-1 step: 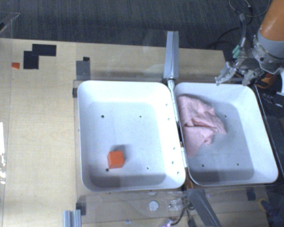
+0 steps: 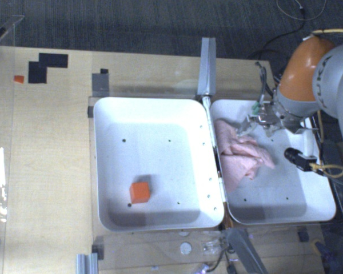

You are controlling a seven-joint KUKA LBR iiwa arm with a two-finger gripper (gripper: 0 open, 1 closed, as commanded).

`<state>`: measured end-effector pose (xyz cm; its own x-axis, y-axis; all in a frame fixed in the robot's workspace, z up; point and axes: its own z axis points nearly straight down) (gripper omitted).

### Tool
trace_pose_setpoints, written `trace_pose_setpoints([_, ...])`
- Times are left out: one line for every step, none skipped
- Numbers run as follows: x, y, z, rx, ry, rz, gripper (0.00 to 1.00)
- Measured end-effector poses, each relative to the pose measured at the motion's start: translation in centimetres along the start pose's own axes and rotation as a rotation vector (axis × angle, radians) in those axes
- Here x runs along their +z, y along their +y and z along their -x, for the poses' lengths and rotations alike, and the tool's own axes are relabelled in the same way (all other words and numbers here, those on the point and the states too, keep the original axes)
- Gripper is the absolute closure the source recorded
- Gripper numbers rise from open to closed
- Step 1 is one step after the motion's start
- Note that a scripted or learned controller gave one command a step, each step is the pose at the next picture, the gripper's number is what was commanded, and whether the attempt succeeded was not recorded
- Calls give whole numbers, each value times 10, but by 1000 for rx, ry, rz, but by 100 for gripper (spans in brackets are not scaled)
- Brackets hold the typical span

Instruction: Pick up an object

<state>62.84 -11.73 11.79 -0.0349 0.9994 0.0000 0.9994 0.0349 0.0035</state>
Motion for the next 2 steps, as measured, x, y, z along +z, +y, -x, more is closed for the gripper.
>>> trace_pose_setpoints([-1, 0, 0, 1, 0, 1, 0])
trace_pose_setpoints([26, -47, -9, -213, -3, 15, 0])
